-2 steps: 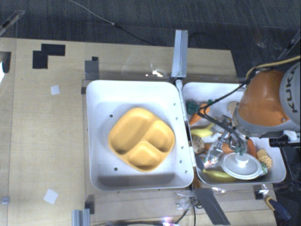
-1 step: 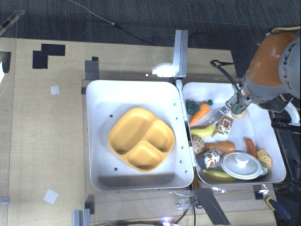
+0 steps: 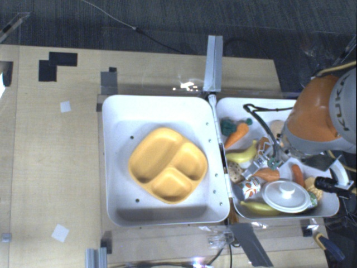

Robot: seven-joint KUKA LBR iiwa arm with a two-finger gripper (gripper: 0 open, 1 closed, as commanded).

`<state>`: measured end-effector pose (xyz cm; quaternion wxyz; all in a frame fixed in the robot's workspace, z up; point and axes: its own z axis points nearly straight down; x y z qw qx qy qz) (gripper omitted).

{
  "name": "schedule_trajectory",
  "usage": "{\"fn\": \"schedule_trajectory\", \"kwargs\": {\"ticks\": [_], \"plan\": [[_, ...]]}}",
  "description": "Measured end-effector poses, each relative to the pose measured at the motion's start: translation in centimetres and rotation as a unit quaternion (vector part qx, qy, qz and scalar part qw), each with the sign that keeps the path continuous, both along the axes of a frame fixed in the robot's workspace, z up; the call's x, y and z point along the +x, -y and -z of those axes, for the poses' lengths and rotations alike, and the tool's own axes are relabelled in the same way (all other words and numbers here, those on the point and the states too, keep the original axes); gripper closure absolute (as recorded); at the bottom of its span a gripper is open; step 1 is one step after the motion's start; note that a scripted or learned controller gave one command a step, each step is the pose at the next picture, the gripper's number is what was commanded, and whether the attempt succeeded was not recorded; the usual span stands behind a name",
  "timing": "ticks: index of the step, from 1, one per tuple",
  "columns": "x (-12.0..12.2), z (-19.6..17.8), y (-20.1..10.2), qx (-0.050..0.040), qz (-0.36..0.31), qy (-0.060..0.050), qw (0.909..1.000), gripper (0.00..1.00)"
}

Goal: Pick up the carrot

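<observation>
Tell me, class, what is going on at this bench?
A grey robot arm with an orange band reaches into the right white bin, its gripper low among toy foods. The orange carrot with a green top lies untouched by the bin's left wall. The left bin holds a yellow sectioned plate.

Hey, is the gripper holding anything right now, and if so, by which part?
It cannot be told. The gripper sits low among the clutter in the right bin, and its tips are lost in it. The carrot lies apart, by the bin's left wall.
</observation>
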<state>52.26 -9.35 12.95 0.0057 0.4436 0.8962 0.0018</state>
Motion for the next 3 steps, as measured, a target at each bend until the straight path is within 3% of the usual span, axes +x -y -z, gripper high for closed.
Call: {"fn": "schedule_trajectory", "kwargs": {"ticks": [1,2,3], "plan": [[0.3,2.1,0.2,0.0044,0.165,0.023,0.9861,0.00],[7.4,2.0,0.1,0.0034,0.246,0.015,0.9691,0.00],[13.4,2.3,-0.1,0.0038,0.335,0.006,0.9422,0.00]]}}
